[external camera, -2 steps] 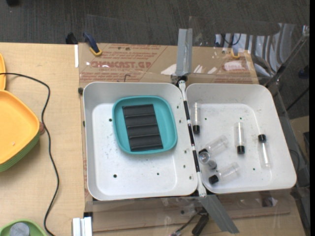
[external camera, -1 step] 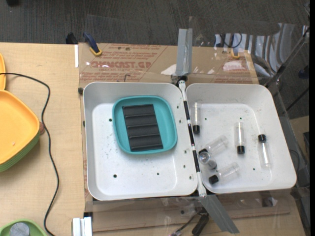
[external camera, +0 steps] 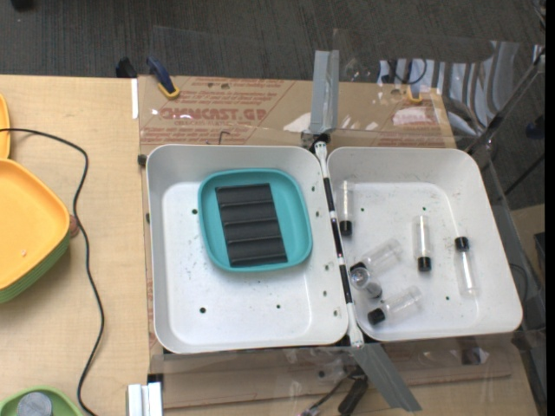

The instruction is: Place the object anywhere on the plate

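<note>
A teal square plate [external camera: 299, 224] sits in the left white bin [external camera: 173, 258], toward its upper middle. A dark ribbed block [external camera: 250, 224] lies on the plate, covering most of its centre. In the right white bin [external camera: 486, 232] lie several clear plastic vials with black caps: one near the left wall [external camera: 344, 206], one in the middle [external camera: 422, 243], one at the right [external camera: 465, 263], and two near the lower left [external camera: 375, 258], [external camera: 395, 304].
Yellow and green dishes [external camera: 26, 232] rest on the wooden table at the far left, with a black cable [external camera: 87, 232] curving past them. A cardboard sheet [external camera: 234, 111] lies behind the bins. A metal divider post [external camera: 324, 94] stands between the bins at the back.
</note>
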Controlling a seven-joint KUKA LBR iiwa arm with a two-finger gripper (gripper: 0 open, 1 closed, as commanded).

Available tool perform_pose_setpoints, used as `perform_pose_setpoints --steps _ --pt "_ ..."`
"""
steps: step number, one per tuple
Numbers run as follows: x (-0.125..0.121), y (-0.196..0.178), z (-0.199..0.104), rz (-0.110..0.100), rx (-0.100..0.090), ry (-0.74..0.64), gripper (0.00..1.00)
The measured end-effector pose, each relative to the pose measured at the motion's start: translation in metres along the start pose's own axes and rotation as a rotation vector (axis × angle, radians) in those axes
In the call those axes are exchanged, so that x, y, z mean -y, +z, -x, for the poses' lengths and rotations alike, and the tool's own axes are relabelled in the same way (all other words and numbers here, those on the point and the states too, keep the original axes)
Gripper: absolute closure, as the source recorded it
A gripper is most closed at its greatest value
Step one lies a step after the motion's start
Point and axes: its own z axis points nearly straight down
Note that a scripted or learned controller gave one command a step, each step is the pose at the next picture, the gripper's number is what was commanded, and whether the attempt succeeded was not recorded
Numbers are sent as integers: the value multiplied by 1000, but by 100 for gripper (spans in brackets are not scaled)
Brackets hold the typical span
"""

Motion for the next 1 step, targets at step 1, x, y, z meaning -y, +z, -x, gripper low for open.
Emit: perform_pose_setpoints --steps 1 --pt "0 -1 0 0 -1 3 0"
